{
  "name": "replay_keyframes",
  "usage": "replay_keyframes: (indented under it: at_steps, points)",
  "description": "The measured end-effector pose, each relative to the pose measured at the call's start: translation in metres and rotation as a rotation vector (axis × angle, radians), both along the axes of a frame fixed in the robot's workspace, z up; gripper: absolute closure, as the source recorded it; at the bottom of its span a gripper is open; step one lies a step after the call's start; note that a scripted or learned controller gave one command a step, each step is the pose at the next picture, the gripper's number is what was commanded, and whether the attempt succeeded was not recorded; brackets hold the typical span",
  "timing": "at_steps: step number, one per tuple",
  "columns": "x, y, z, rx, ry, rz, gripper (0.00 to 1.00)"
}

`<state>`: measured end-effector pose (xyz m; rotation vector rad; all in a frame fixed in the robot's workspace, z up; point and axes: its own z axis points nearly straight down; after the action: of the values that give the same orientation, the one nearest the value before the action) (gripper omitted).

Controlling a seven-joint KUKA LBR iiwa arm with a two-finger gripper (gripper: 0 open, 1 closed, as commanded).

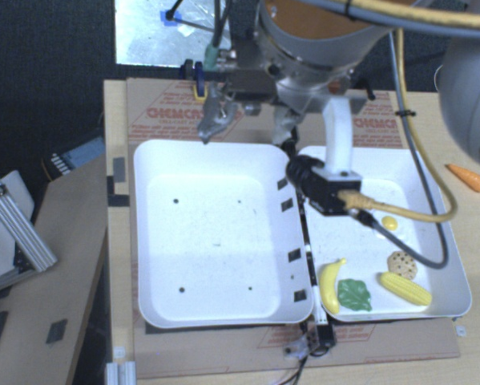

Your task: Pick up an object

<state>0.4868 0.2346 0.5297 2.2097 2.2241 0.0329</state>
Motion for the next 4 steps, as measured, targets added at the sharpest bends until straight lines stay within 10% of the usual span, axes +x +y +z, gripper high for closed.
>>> replay_keyframes:
  at_steps: [1,2,4]
  points:
    - [0.000,0.000,-0.010,-0.009,0.018,-0.001,0.00]
    - [0.042,-0.101,0.006,-0.011,0.014,-0.016,0.00]
    - [0.000,-0.049,0.005,-0.009,0.018,-0.003,0.00]
